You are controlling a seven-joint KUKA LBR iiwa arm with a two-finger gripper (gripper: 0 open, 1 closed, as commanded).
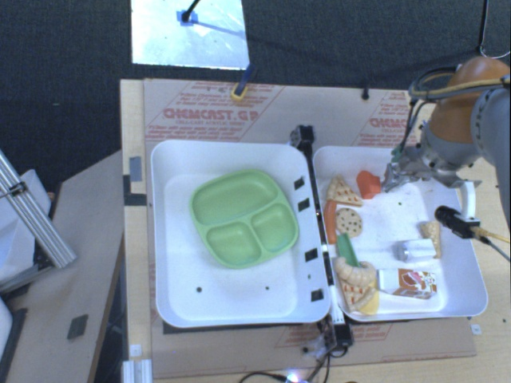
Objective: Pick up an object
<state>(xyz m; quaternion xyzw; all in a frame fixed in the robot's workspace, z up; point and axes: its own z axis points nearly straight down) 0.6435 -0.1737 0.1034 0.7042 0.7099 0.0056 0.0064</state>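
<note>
1. Orange-red toy piece (pixel 368 184) sits near the upper left of the right bin (pixel 471 290), just left of the end effector (pixel 393 179); I take it as the likely pick target, judging only by how close it is.
2. End effector is low over the right bin's upper area, arm coming in from frame right. I cannot tell whether it's apart or together; nothing visibly between the tips.
3. Progress: nothing lifted as far as I can see. Approach looks about done; grasp and lift are both left.
4. Other candidates in the right bin: waffle-like wedge (pixel 342 191), cookie (pixel 348 222), small silver can (pixel 415 250), flat printed packet (pixel 409 282) at lower right, a cluster of toy food along the bin's left wall.
5. Left bin (pixel 172 294) holds a green divided tray (pixel 243 217), centre of frame.
6. Writing: red "CHEMCAST GP" print on the brown sheet (pixel 200 110) covering the tabletop, above the left bin; repeated, partly cut off, upper right. Packet print is too small to read.
</note>
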